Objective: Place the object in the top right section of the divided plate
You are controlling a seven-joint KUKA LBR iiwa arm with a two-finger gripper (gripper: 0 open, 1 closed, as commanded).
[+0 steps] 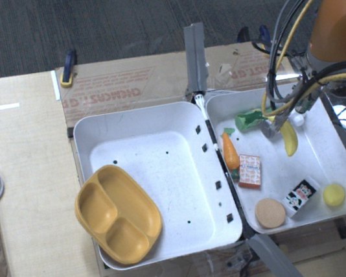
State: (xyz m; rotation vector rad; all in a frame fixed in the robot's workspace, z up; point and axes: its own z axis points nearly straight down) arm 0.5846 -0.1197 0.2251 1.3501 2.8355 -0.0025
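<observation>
Right bin (344,158), contents: banana (289,138), carrot (229,150), green piece (248,119), printed box (249,171), tan disc (270,213), black-and-white carton (300,197), lemon (333,195). Left bin (159,137), contents: divided plate (117,214), yellow, set at a slant against the lower left corner, its sections bare.

Gripper (277,127) — low over the upper part of the right bin, among hanging cables; whether its fingers are apart or together cannot be told, as cables and wrist hide them.

Task's thing — not named; judged to be the banana, since it lies just beside the gripper, below and to its right, hanging roughly upright in view. Whether it is held or merely resting on the bin floor cannot be told.

Handling, judged: likely a toy fruit, light, stiff, smooth-skinned and somewhat slippery; curved, so prone to pivot between fingers. Take hold across the narrow width near the middle of its length, not at the tapered ends.

Destination — the plate's top right section, well apart from the banana, across the bin wall.
</observation>
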